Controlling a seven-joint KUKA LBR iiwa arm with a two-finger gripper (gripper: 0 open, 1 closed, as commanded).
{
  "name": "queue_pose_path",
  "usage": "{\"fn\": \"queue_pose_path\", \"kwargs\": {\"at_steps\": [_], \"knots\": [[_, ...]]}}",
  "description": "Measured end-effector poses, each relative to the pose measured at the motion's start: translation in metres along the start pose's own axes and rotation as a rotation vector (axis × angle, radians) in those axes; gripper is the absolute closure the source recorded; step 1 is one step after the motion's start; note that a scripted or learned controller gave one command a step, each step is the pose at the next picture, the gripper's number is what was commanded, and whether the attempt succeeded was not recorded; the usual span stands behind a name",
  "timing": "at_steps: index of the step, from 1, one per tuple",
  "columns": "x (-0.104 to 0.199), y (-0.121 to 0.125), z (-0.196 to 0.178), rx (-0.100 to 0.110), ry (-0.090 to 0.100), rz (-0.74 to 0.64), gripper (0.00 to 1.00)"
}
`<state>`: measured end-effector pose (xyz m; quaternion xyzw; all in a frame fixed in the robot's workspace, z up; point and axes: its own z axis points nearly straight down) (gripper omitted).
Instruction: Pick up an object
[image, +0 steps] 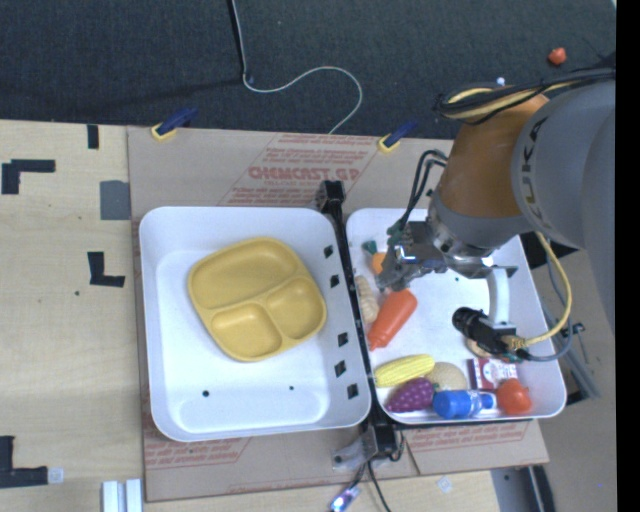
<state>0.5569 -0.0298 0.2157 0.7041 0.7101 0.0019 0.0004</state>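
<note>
In the right bin (535, 300), the carrot (392, 316) lies just below the claw (402, 262), grip unclear.

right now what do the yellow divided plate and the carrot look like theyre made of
The yellow divided plate looks like moulded plastic with a matte to satin finish: one even colour, soft rounded compartment edges. The carrot looks like a toy, probably smooth plastic or rubber: uniform orange with a faint sheen. Which of the two can't be told from the picture.
</note>
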Motion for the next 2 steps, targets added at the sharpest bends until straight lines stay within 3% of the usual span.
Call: {"fn": "queue_pose_path", "kwargs": {"at_steps": [1,2], "knots": [[0.072,-0.075,-0.084,0.002,0.002,-0.002,1.00],[0.108,-0.071,-0.189,-0.007,0.001,0.001,1.00]]}}
